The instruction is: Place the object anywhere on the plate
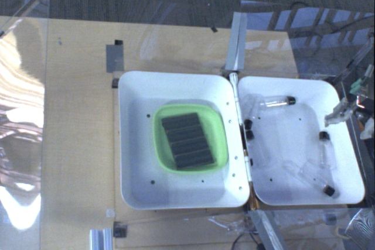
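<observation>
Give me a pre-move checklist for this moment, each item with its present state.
1. Green plate sits flat in the left bin: ok.
2. Dark ridged block lies on the plate, fully inside its rim: ok.
3. Block free of the gripper, which is over the right bin's right edge: ok.
4. Gripper fingers open or shut: cannot tell, too small and blurred.
5. Clear tubes with black caps lie in the right bin, away from the plate: ok.
6. Whether anything is held in the gripper: cannot tell.
</observation>
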Tool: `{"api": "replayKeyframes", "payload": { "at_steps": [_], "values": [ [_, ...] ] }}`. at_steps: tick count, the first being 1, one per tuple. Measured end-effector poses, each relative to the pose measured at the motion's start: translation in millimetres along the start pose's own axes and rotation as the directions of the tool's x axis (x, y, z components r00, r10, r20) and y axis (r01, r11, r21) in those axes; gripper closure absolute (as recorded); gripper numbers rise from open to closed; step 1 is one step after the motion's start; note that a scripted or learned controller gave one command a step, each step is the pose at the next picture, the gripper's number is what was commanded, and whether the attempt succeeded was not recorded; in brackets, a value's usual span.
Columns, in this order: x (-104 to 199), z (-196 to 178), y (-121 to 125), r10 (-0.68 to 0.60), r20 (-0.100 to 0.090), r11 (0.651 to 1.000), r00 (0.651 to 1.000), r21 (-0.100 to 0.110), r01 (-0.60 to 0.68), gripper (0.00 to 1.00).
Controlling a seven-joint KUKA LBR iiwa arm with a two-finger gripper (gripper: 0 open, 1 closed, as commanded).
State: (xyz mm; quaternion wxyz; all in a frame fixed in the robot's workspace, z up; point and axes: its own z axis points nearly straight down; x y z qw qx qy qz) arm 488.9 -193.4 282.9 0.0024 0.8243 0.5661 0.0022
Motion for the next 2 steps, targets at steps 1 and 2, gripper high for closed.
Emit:
{"api": "replayKeyframes", "payload": {
  "at_steps": [1,2],
  "values": [
    [-2,31,0,0.035,0.001,0.999,0.999,0.002,-0.035,0.0],
    [-3,5,1,0.084,0.001,0.996,0.996,0.001,-0.084,0.0]
  ]
}}
